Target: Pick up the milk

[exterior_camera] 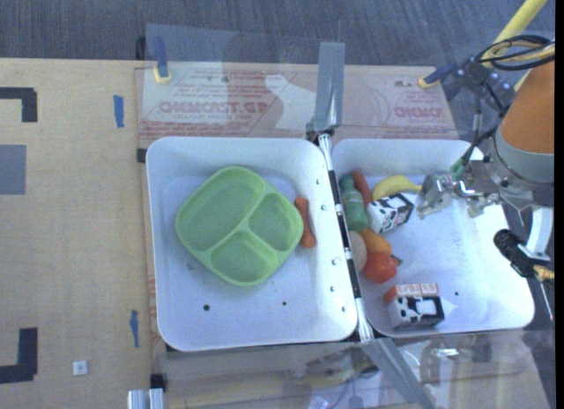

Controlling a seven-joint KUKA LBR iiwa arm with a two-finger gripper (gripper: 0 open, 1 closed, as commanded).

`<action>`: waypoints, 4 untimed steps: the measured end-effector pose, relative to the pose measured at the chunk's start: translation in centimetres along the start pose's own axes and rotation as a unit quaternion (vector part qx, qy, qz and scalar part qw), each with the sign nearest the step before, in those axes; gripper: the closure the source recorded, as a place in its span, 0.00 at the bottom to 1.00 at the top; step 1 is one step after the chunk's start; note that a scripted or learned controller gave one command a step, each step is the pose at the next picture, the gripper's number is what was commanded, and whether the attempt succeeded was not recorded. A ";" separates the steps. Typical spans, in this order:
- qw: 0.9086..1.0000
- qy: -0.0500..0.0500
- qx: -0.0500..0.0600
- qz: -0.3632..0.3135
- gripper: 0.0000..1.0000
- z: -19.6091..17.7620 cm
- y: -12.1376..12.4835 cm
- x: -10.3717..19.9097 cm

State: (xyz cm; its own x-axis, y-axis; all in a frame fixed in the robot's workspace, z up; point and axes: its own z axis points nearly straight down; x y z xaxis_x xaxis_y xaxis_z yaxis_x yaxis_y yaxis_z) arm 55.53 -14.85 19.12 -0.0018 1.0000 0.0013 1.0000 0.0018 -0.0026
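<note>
Two milk cartons are seen in the right bin [493, 306]: one [390, 213] beside the banana [394, 186], another [417, 304] near the front rim. The gripper [438, 194] is held just right of the first carton; its state cannot be told.

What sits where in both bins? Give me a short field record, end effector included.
left bin: green divided plate; a carrot at its right edge
right bin: two cow-print milk cartons, one upper, one at the front wall
produce by divider: banana, green vegetable, red-orange pieces
end effector: over right bin, just right of upper carton; grip unclear
arm: enters from right
</note>
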 end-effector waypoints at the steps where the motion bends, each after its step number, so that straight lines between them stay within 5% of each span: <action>1: 0.992 -0.001 -0.002 -0.129 0.00 8.3 3.0 3.7; 2: 0.981 0.000 0.004 -0.193 0.00 10.3 7.5 2.8; 3: 0.982 -0.007 0.005 -0.189 1.00 9.4 7.4 1.9; 4: 0.982 -0.007 0.004 -0.189 1.00 8.5 7.5 1.8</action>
State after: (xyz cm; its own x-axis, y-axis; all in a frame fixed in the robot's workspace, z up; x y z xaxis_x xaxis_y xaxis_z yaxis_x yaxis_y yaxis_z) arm 63.01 -13.02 10.58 -0.3726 0.9280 -0.0098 0.9280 0.3724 -0.0131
